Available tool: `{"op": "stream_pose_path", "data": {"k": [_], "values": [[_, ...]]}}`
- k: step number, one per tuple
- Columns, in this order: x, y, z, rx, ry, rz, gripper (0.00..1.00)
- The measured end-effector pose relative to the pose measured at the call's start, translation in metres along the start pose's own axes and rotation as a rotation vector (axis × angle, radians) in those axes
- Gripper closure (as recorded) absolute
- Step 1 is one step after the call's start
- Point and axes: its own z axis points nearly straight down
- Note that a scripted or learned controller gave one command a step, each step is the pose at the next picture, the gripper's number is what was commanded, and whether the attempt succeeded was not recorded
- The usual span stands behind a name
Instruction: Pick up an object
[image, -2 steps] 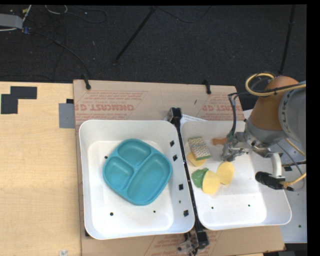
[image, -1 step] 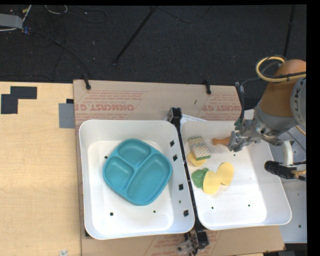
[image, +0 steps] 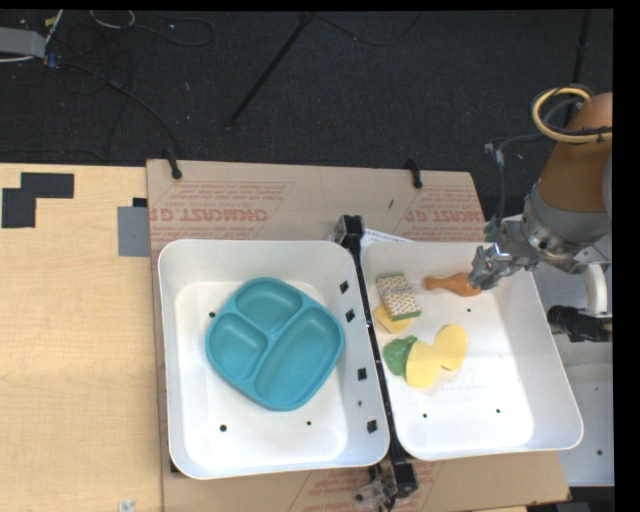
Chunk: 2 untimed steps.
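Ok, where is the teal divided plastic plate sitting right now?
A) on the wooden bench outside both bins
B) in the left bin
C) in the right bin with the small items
B: the teal divided plastic plate lies flat in the left white bin, apart from the small items in the right white bin.

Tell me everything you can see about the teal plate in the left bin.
The teal plate is a rounded, divided tray with three compartments: two smaller ones toward the upper left and one large one on the right. It looks like smooth moulded plastic with a raised rim. It lies flat and face up near the middle of the left bin, turned at an angle to the bin's walls. Its compartments hold nothing. It rests on the bin floor; nothing else touches it.
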Motion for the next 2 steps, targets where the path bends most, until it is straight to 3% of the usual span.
{"op": "stream_pose_path", "data": {"k": [2], "values": [[0.096, -0.040, -0.016, 0.007, 0.003, -0.003, 1.00]]}}
